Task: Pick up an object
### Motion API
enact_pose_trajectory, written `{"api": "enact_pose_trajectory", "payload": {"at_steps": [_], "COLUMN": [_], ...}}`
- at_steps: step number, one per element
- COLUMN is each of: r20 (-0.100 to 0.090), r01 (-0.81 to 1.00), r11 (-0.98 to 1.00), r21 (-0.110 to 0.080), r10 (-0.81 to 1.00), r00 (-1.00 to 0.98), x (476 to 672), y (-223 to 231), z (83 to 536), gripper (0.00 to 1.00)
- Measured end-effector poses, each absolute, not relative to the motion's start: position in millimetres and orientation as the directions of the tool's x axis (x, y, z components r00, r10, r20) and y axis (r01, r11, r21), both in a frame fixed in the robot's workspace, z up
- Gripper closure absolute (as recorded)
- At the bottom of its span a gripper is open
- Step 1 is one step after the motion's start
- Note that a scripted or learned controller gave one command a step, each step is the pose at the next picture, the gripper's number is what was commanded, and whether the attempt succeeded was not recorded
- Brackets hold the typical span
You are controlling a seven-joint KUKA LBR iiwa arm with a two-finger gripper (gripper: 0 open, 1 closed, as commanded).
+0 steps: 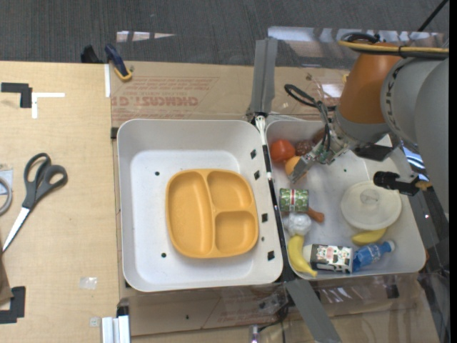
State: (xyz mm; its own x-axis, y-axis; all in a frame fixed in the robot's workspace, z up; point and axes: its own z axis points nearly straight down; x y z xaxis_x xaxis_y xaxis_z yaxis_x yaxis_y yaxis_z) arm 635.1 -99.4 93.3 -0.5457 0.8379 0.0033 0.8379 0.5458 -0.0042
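- The arm (pixel 400 84) reaches in from the right and bends down over the far left part of the right bin (pixel 407 259).
- The claw (pixel 308 164) sits low at the bin's far left corner, just beside an orange fruit (pixel 293 164) and a red tomato (pixel 282 149); whether it is open or closed cannot be told, and nothing can be seen held in it.
- Along the right bin's left wall lie a green can (pixel 293 199), a clear wrapped ball (pixel 298 224) and a banana (pixel 298 256).
- Near the front edge lie a small carton (pixel 331 257) and a blue bottle (pixel 371 254).
- A white round lid (pixel 370 204) rests towards the right side, with a yellow piece (pixel 368 236) just in front of it.
- The left bin (pixel 139 191) holds a yellow divided plate (pixel 212 213) in its middle.
- Scissors (pixel 34 188) lie on the table (pixel 57 263) near its left edge.
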Motion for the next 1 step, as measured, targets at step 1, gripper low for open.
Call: {"api": "enact_pose_trajectory", "payload": {"at_steps": [1], "r20": [0.002], "r01": [0.912], "r11": [0.409], "r21": [-0.003], "r10": [0.912], "r00": [-0.409], "x": [634.8], "y": [-102.1], "z": [93.6], "gripper": [0.0]}}
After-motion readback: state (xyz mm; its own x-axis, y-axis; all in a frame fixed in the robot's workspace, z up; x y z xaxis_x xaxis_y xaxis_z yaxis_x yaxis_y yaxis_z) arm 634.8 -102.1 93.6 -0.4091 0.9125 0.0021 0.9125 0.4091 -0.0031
